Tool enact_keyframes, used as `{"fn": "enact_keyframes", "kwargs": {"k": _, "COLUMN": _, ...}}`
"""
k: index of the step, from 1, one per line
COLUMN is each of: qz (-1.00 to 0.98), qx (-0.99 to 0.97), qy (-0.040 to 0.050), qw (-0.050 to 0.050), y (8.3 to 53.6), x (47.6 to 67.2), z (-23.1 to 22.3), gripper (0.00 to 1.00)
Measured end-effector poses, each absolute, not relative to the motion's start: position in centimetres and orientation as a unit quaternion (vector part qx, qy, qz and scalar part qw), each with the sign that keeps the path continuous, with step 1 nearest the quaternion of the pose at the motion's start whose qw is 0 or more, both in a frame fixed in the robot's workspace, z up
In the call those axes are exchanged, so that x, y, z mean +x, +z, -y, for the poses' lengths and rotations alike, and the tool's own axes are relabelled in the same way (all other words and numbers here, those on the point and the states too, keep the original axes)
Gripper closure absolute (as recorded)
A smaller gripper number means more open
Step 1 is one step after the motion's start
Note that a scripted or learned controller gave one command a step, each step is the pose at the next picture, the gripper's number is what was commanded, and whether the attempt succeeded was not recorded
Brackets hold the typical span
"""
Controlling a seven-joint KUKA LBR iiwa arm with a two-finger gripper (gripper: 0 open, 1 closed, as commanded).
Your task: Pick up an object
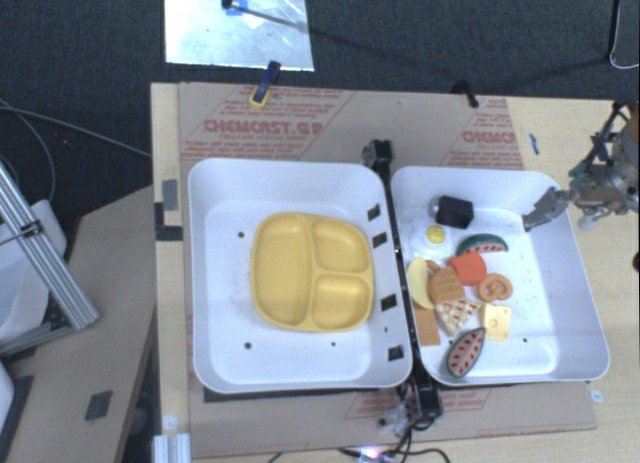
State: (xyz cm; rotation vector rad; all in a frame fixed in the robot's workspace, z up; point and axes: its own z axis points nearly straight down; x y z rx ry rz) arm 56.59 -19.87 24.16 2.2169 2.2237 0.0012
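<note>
The right bin (560, 301) holds a cluster of toy food on its left side. Among it are a black block (455, 211), a fried egg (433, 236), a green-rimmed watermelon slice (482, 245), a red-orange piece (467, 268), a small ring-shaped pastry (494, 288), a pale yellow slice (418, 281), a cheese square (496, 322) and a second watermelon slice (465, 351). My gripper (545, 213) hangs over the bin's upper right part, to the right of the black block and apart from every toy. Nothing shows in its grasp.
A yellow divided plate (310, 271) lies in the middle of the left bin (215, 201). A black clamp (380, 156) sits on the ridge between the bins. Cardboard (300, 121) lies under both bins. A metal frame (40, 251) stands at the left.
</note>
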Motion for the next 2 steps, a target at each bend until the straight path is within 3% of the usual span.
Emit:
{"fn": "enact_keyframes", "kwargs": {"k": 1, "qz": -0.707, "qx": 0.708, "qy": -0.0012, "qw": -0.003, "y": 20.0, "x": 48.3, "z": 18.8, "gripper": 0.00}}
{"fn": "enact_keyframes", "kwargs": {"k": 2, "qz": -0.709, "qx": 0.705, "qy": 0.0019, "qw": 0.004, "y": 8.2, "x": 56.5, "z": 19.6, "gripper": 0.00}}
